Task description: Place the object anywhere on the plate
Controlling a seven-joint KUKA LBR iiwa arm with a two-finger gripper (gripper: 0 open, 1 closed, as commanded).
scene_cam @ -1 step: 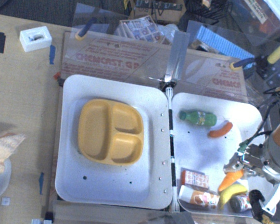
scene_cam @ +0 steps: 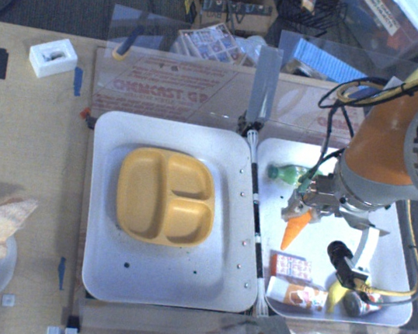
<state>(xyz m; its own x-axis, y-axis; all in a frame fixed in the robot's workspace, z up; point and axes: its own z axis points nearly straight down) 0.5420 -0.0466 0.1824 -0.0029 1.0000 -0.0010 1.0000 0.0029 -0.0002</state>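
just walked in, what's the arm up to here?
The arm's end effector is down in the right bin, right at the top of an orange carrot; whether it actually has a grip is unclear. Around it lie a green item, a small box and a bottle. The yellow divided plate sits in the left bin with nothing on it yet.

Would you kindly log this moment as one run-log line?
gripper: over right bin, at carrot | plate: left bin | placement: not done
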